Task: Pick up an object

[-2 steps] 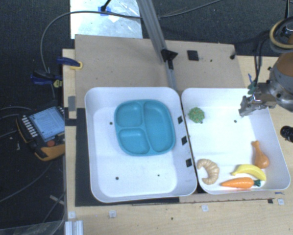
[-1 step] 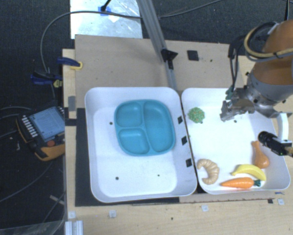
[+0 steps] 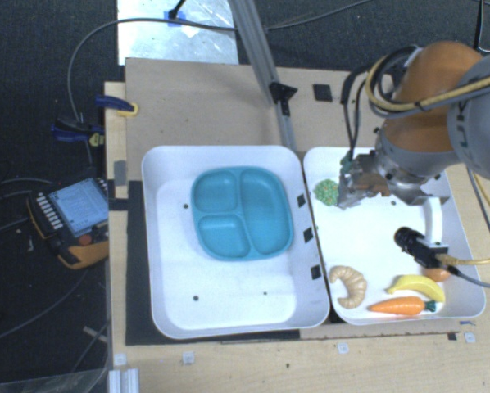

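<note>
Scanning from the left, we see a blue divided plate [image 3: 242, 213] lying in the left bin [image 3: 167, 301] on the table [image 3: 196, 97]. In the right bin [image 3: 360, 236], a green broccoli piece [image 3: 326, 191] sits near the top left corner, just beside the hand [image 3: 349, 188]; we cannot tell whether they touch. Along the bin's lower edge lie a croissant [image 3: 350, 285], a carrot [image 3: 397, 306] and a banana [image 3: 418, 286]. The hand's own state is hidden beneath the arm [image 3: 442, 105], so we cannot tell it.
</note>
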`<move>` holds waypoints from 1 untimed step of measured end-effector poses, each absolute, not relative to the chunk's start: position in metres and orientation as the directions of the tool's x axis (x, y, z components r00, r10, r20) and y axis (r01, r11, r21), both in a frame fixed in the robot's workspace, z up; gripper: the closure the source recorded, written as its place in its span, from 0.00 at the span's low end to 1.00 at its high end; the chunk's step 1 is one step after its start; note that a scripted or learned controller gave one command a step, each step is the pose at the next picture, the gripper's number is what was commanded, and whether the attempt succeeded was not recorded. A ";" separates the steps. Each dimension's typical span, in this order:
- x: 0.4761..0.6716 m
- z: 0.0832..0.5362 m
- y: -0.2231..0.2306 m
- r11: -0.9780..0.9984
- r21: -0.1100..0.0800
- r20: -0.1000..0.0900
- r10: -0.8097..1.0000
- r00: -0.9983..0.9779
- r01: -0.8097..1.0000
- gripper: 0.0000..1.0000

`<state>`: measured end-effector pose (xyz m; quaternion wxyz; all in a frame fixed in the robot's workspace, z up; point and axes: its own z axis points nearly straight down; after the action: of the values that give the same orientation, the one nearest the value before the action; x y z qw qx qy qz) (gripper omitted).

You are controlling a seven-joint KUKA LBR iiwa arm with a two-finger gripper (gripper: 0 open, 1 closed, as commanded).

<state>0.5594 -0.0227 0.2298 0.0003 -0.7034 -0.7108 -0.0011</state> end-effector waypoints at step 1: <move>0.565 0.232 0.030 0.011 0.002 0.003 1.000 -0.011 1.000 1.00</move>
<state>0.5654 0.0298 0.2320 0.0001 -0.7032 -0.7110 -0.0018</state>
